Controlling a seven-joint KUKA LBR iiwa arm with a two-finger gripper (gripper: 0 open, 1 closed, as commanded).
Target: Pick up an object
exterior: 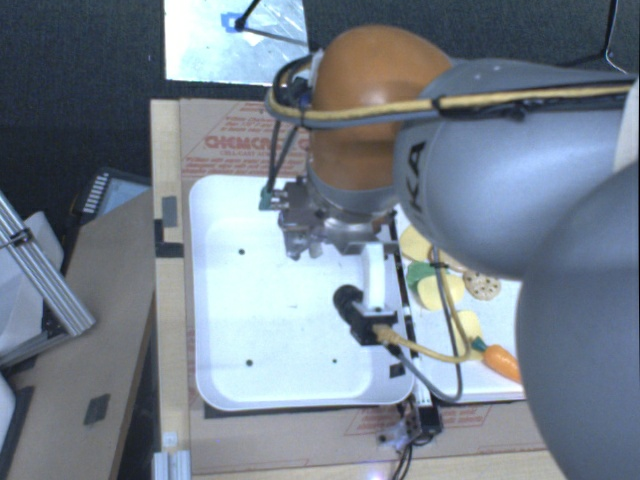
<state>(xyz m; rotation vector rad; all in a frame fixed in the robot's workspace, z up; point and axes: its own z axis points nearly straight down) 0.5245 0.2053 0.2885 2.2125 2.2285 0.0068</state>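
Bearing two white bins, surface (170, 298) abuts dark wall; toy carrot (500, 360) lies well right of tool (303, 236), grip state unclear.

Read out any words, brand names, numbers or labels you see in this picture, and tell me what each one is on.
"CHEMCR...", red print, cut off by the arm, on the cardboard sheet behind the left bin.
"KA", part of black lettering, on the arm's grey housing.
Red print on the cardboard below the bins: too blurred to read.
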